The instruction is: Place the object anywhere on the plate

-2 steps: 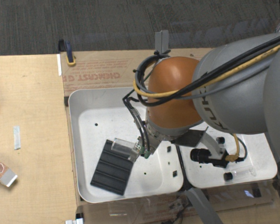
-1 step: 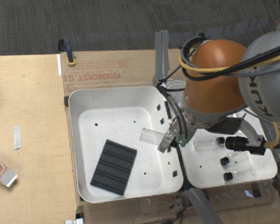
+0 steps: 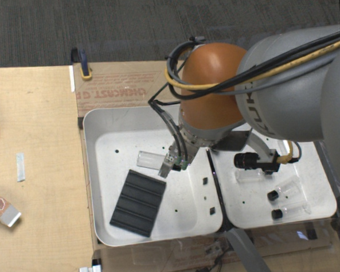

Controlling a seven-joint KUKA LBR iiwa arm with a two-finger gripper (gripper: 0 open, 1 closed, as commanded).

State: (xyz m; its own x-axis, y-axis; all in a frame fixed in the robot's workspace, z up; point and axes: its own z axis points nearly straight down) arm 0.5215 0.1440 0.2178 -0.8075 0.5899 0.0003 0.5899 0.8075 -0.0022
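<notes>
So the object [image 3: 149,158] is a small see-through piece, kind of a clear plastic block or tube lying on its side. It's pretty hard to pick out against the white floor; you mostly catch its greyish edges. It sits in the upper middle of the left bin [image 3: 97,166], flat on the floor.

Just below it, to the lower left, is the plate [image 3: 138,202]: a black rectangular slab with ribs running along its length, lying at a slant. Its top corner comes near the clear piece, but I can't say for sure whether they touch.

The gripper [image 3: 170,166] is right at the object's right end, pointing down and to the left at it. Honestly I can't tell whether it's spread or closed, or whether it has any hold on the piece; the tip is too small and cluttered.

Above that, the arm [image 3: 293,90] comes in from the right. Its big orange band [image 3: 213,84] hangs over the divide between the bins, with yellow and black cables [image 3: 178,74] looping around it.

The right bin [image 3: 315,169] has a few more clear bits with black caps [image 3: 274,196]. Out left on the wooden bench [image 3: 30,112] there's a little grey strip [image 3: 20,167] and a red-and-white packet [image 3: 3,209].
</notes>
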